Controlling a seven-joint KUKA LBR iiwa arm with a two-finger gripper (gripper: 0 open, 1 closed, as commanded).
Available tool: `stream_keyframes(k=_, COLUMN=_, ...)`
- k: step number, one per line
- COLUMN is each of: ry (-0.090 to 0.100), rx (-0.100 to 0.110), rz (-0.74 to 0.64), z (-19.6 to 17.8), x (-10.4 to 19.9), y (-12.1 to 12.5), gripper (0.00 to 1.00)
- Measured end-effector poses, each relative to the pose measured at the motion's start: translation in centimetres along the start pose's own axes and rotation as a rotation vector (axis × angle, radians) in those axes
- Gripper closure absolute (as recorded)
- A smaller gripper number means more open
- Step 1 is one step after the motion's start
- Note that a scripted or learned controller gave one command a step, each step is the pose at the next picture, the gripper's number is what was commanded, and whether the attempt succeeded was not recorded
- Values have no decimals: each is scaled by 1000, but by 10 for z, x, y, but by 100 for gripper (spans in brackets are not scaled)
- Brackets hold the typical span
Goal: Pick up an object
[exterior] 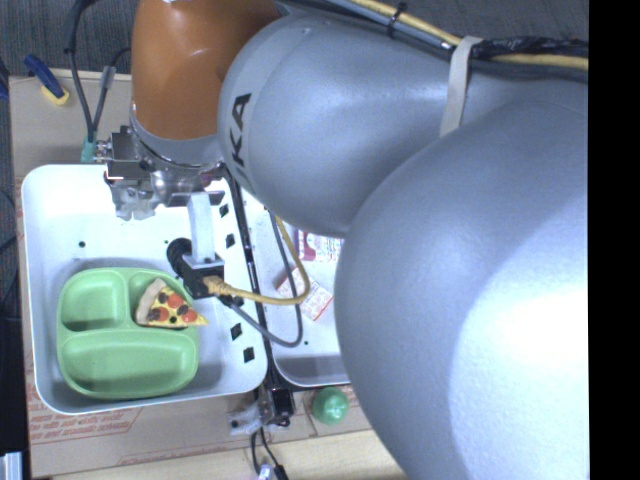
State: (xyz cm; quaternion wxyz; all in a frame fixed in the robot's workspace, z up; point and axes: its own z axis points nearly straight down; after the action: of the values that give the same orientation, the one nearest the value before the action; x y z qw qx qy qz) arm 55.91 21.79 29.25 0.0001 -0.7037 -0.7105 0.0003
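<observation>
A green divided plate (110, 353) lies in the front of the left bin (50, 208). A toy pizza slice (168, 306) rests on the plate's upper right compartment. My gripper (135, 203) hangs over the back of the left bin, above and behind the plate, under the orange wrist band (185, 58). Its fingers are too small and blurred to read. Nothing shows between them.
The big grey arm covers most of the right bin (310, 368). A pink-printed card (318, 268) lies there beside it. A small green ball (328, 405) sits at the front near the bins' divider. A yellow cable loops over the divider.
</observation>
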Motion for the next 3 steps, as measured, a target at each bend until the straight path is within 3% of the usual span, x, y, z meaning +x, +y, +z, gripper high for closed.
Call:
stream_keyframes(k=1, ry=-3, rx=5, rz=3, z=72, x=-1, y=41, gripper=100)
stream_keyframes(k=3, ry=-2, rx=4, rz=-9, z=50, x=1, y=41, gripper=100)
